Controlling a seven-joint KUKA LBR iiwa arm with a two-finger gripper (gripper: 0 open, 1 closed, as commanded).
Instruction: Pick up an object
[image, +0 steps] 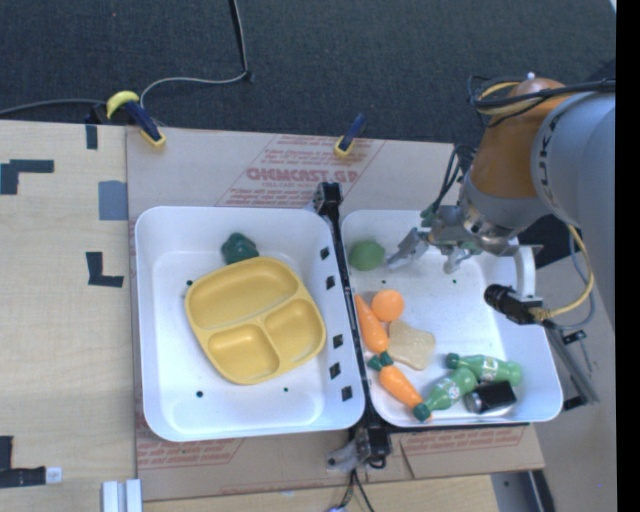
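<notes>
writing: red print "CHEMCAST" (298, 176) on the cardboard sheet (230, 170) under the bins, at 12 o'clock of the left bin; rest of print too small to read
table: light wood (60, 330), dark tape marks on its left part
left bin: white, shallow (160, 400); holds yellow three-compartment plate (256, 318), tilted in plan; dark green lumpy item (239, 247) just beside plate's 12 o'clock edge
right bin: white (455, 300); toy food mostly toward 6 and 9 o'clock
green round item: pale green ball (367, 254), at bin's 10 o'clock corner, by the divider
orange ball: (387, 304) touching upper carrot
carrots: two, orange with green ends; one (370, 325) along divider, one (398, 382) at 6 o'clock
bread slice: tan (411, 346), between carrots and bottles
bottles: two green (485, 366) (447, 390), lying flat, 5 o'clock; black item (490, 397) touching them
jaws: gripper (432, 250) spread apart, nothing between them, over bin's 12 o'clock area, near green round item but apart
clamps: yellow-blue (135, 112) and (350, 138) on cardboard's far edge
</notes>
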